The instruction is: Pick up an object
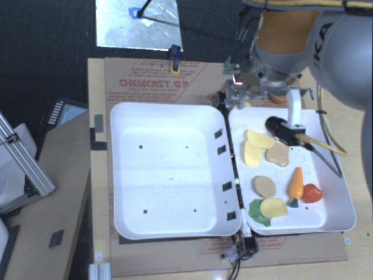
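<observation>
A cardboard sheet (154,81) covered the bench, dark carpet (41,39) lay toward ten o'clock, and a shiny metal plate (138,15) gleamed at twelve o'clock.

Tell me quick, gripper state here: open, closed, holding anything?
Gripper: at the far edge of the right bin, above the toy food; open or closed cannot be told, and nothing is seen held.

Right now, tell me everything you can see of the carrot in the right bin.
The carrot is a small orange toy, smooth like plastic, tapering to a point at its top. It lies nearly lengthwise in the right bin, near that bin's right side. A small dark green stub shows at its lower, wider end. Its lower right side touches or nearly touches the red piece. The tan round piece lies apart to its left.
</observation>
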Action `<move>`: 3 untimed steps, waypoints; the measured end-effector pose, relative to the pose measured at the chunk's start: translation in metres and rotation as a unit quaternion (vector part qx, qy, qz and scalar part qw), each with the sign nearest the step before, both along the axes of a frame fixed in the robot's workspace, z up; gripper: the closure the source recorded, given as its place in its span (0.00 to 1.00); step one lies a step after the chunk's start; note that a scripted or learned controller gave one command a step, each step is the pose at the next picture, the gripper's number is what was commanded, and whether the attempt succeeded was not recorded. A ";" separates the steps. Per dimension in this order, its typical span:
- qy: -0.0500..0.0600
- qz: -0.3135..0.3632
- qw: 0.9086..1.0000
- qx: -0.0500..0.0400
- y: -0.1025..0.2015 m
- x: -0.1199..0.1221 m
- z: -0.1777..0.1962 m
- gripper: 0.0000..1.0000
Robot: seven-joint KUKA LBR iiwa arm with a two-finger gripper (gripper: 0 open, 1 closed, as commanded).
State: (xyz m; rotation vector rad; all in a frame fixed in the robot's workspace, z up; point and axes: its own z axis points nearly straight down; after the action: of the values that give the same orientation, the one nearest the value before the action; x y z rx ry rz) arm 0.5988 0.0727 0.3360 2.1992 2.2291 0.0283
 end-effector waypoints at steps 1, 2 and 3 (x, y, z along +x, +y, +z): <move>0.003 0.000 1.000 0.001 0.070 -0.024 0.103 1.00; 0.004 0.000 1.000 0.001 0.148 -0.034 0.206 1.00; 0.008 -0.011 1.000 -0.004 0.029 0.044 0.190 1.00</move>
State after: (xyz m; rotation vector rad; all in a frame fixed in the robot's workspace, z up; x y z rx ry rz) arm 0.6429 0.1020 0.5259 2.2273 2.2093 0.0017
